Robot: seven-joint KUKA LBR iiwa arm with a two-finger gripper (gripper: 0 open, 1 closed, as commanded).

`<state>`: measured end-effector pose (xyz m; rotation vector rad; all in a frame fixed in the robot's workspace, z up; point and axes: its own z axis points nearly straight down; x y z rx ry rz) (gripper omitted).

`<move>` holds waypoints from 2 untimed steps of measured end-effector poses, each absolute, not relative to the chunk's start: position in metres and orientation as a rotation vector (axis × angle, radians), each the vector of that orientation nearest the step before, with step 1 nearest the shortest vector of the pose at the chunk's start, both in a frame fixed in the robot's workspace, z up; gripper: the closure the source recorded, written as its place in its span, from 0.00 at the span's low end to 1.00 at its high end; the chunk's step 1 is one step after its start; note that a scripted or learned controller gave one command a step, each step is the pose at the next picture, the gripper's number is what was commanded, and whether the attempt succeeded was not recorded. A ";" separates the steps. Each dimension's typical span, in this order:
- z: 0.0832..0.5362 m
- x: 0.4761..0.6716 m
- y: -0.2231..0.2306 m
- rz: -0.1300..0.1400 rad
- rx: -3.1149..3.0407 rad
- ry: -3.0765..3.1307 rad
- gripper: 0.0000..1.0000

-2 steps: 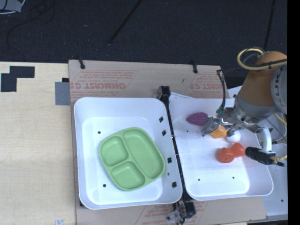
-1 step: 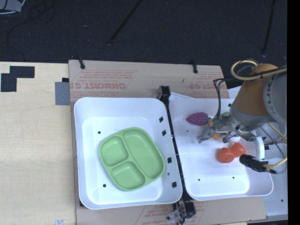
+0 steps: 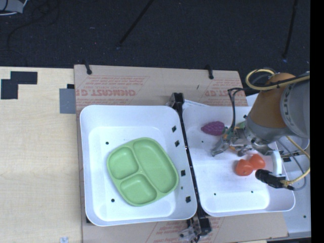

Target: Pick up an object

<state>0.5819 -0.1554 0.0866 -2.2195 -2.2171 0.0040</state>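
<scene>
A wooden bench under dark floor holds two white bins. The left bin [image 3: 91, 135] holds a green tray [image 3: 142, 171]. In the right bin [image 3: 238, 199], the claw [image 3: 223, 147] hangs low and empty, fingers spread, between a purple object [image 3: 213, 128] and an orange object [image 3: 248, 165]. A good grasp probably means centring over one before closing.

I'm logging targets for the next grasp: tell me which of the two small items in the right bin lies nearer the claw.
The purple item lies nearer the claw, just above its tips; the orange item sits farther back, under the wrist.
</scene>
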 end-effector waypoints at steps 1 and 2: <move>0.098 0.582 -0.156 0.004 -2.222 -2.214 1.00; 0.139 0.582 -0.157 0.000 -2.223 -2.219 1.00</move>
